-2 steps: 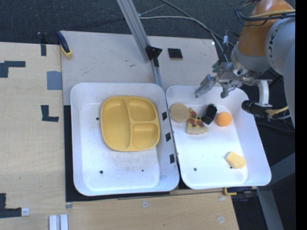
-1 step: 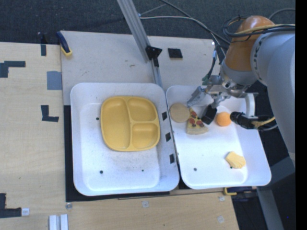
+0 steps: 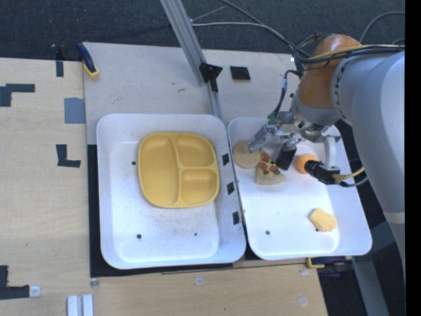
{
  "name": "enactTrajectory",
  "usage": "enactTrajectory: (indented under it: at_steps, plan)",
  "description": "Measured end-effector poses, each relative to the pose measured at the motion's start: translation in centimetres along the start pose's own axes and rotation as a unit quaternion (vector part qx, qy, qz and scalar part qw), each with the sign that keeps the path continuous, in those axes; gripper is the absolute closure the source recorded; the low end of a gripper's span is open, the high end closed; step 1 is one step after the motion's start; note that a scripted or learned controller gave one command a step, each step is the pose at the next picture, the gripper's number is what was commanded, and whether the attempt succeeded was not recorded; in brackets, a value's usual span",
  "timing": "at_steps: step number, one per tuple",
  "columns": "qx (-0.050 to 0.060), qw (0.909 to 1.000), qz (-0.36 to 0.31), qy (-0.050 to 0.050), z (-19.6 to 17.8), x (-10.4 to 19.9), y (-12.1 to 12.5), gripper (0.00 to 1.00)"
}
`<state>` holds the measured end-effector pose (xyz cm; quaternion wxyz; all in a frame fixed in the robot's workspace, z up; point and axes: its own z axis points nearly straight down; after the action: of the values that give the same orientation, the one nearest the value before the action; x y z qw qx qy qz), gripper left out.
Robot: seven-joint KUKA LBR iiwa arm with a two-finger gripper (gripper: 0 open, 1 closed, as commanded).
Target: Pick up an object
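Observation:
My gripper (image 3: 273,149) hangs low over the upper part of the right bin (image 3: 289,239). It is open, one finger (image 3: 259,139) to the left and the other to the right. Just below the gap lies a toy pizza slice (image 3: 268,171) with red and yellow toppings; nothing is between the fingers. A tan round disc (image 3: 244,156) lies flat beside the left finger. An orange piece (image 3: 303,164) sits right of the gripper, partly hidden by it. A yellow wedge (image 3: 323,220) lies toward the bin's lower right.
The left bin (image 3: 118,236) holds a yellow divided plate (image 3: 178,169). A slanted metal pole (image 3: 186,35) rises behind the bins. The arm's grey body (image 3: 375,104) covers the right bin's far right side. A cable (image 3: 342,176) runs beside the orange piece.

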<state>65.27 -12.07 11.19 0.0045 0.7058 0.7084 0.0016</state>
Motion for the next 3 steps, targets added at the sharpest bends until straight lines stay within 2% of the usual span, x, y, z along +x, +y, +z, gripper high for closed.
enactTrajectory:
  at_steps: [1, 2, 3]
  plan:
    - [-0.006, 1.0000, 0.000, 0.000, 0.1, 0.0, 0.4, 0.00]
    - [-0.002, 1.0000, -0.001, 0.000, -0.5, 0.1, 0.3, 1.00]
    - [0.002, 1.0000, 0.001, 0.002, -6.9, 0.3, 0.7, 1.00]
